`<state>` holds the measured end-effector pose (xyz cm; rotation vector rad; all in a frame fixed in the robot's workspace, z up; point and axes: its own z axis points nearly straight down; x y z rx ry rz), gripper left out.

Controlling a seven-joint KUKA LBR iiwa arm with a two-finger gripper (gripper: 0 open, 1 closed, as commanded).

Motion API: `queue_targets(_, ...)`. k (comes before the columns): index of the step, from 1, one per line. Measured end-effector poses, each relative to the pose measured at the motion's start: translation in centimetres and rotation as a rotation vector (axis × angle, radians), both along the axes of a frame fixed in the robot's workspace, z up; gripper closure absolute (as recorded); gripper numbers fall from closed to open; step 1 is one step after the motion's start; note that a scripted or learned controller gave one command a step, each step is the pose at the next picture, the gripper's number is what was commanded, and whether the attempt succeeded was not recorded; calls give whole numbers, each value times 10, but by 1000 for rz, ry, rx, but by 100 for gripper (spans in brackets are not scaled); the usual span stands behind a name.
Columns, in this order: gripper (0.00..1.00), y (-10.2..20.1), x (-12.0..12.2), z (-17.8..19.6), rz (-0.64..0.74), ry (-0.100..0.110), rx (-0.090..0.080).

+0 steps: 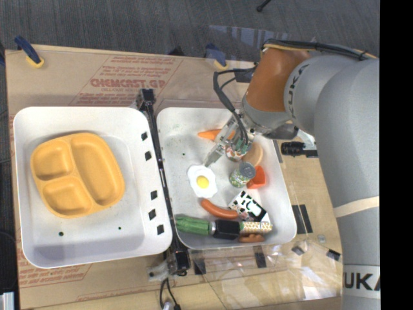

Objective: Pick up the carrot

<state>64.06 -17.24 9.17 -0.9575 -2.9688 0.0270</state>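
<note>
The arm comes in from the right and bends down over the right bin [169, 173], its orange band just above the wrist. The fingers [222, 148] hang low inside that bin, spread apart with nothing between them, tips pointing toward the bin's floor. The carrot [210, 134] lies just beyond the fingers toward the bin's far wall, close beside them but not in their grip; part of it is hidden behind the wrist. Just on the near side of the fingers rests a toy fried egg [202, 182]. To the arm's side of the fingers sit a small round can [242, 174] and a red piece [259, 177]. Farther toward the near wall lie a sausage [219, 208], a black-and-white carton [247, 204] and a green vegetable [191, 225]. Well away from the fingers, the left bin [39, 244] holds a yellow divided plate [77, 174]. Both bins stand on the counter [97, 76].
</note>
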Motion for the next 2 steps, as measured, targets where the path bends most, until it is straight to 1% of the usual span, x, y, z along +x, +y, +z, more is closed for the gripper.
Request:
queue_targets(1,0,3,3,6,-219,-2,9)
queue_targets(2,100,3,8,19,-213,-19,6)
